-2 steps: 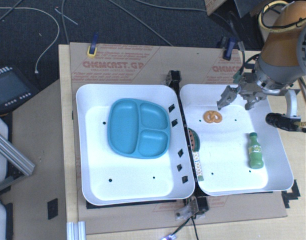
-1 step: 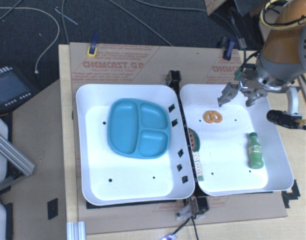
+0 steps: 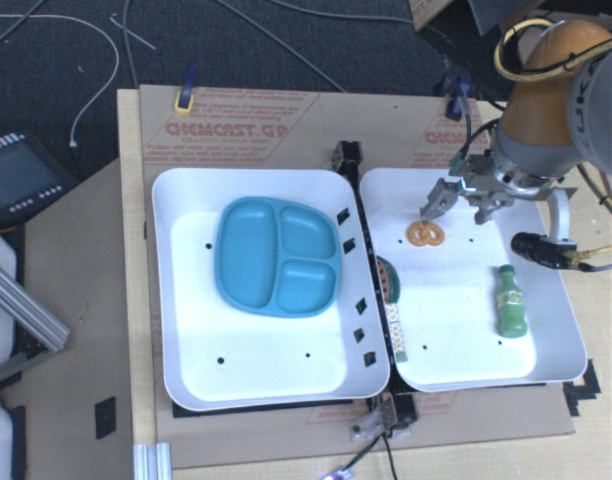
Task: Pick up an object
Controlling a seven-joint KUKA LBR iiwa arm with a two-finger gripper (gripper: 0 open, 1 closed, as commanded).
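Scene: worktop (image 3: 246,108) carrying two white bins side by side; left bin (image 3: 186,368) holds a blue plate (image 3: 278,256) with three compartments; right bin (image 3: 546,358) holds the loose items.
Arm: reaches in from the right, orange band above the wrist, tool (image 3: 456,200) low over the upper part of the right bin.
Tool state: spread apart, with one finger (image 3: 436,201) slanting down toward the pretzel and a second to its right; nothing sits between them.
Pretzel: small tan pretzel (image 3: 425,234) flat on the bin floor, just below and slightly left of the tool, apparently not touched.
Bottle: green bottle (image 3: 510,301) lying further down the right bin, well apart from the tool.
Other: a dark round object (image 3: 388,280) at the right bin's left wall, partly hidden by the divider.
Likely target: the pretzel, judging by how near the tool is.
Progress: nothing is lifted yet; the task looks to be in its approach.
Risk: the pretzel is thin and flat, so the fingers may close above it or skate over it.
Risk: the tool seems offset to the right, so one finger could shove the pretzel toward the wall instead of straddling it.
Risk: a grip on one loop may let it tip out on the lift.
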